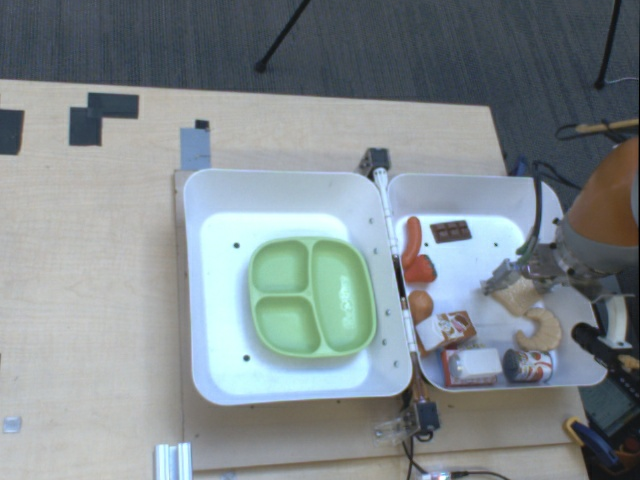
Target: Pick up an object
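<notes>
Over the right bin: gripper low beside the food pieces.
Tan bread slice lies just beneath its tip; whether it grips, I cannot tell.

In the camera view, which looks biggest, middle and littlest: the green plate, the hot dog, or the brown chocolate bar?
Largest to smallest as they look from the camera:
1. Green plate, by far the largest.
2. Hot dog.
3. Chocolate bar, a bit shorter than the hot dog.
</notes>
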Tool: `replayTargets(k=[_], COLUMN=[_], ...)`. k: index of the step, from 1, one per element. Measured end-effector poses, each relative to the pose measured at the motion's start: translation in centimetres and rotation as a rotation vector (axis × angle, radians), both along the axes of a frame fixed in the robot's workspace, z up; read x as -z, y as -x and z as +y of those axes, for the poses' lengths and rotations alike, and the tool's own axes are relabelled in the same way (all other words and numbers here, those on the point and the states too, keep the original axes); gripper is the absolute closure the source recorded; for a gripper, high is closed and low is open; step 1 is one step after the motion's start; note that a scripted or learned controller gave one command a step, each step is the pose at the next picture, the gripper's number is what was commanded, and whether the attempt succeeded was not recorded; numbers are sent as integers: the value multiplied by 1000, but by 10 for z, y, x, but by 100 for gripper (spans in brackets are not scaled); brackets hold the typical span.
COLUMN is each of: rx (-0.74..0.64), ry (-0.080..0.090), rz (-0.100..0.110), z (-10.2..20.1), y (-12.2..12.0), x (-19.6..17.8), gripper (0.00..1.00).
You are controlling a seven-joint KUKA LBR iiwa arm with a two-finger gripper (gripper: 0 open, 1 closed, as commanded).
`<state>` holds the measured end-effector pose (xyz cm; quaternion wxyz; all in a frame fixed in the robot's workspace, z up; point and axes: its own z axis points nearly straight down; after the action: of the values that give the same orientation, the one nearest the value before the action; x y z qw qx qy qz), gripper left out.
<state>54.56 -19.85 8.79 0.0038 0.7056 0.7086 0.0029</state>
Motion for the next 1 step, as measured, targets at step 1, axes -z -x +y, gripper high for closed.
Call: replayTargets(k=[1], rx=[-4], ry=[-7], rz=[-4], z=[4], y=[-3], x=[-12], gripper=[100])
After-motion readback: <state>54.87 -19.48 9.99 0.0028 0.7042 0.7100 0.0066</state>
